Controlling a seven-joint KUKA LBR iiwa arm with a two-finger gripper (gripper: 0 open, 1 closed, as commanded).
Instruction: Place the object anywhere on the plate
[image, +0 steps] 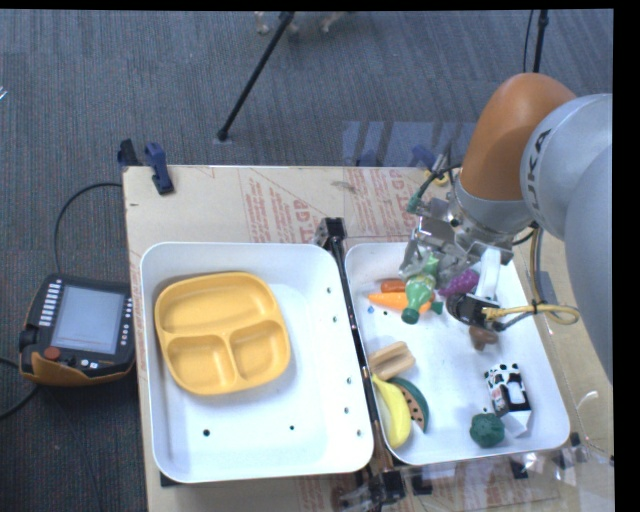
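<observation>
Camera view. The worktop (250, 200) carries two white bins side by side. The left bin (300, 440) holds a yellow divided plate (222, 331), lying flat toward its left side. The right bin (450, 380) holds the loose items: an orange carrot (388, 298), a hot-dog bun (391, 359), a banana (392, 411) touching a watermelon slice (415, 403), a black-and-white carton (507, 390), a dark green lump (487, 429) at the near right, and a purple piece (460, 281) beside the arm's wrist.

The grey arm (570, 180) reaches in from the right. Its claw (425, 268) sits low over the far left part of the right bin, directly at a green bottle (418, 294) that lies tilted across the carrot. Whether the claw is wide, narrow or gripping the bottle cannot be told. A handheld controller (80, 330) lies on the floor to the left.
</observation>
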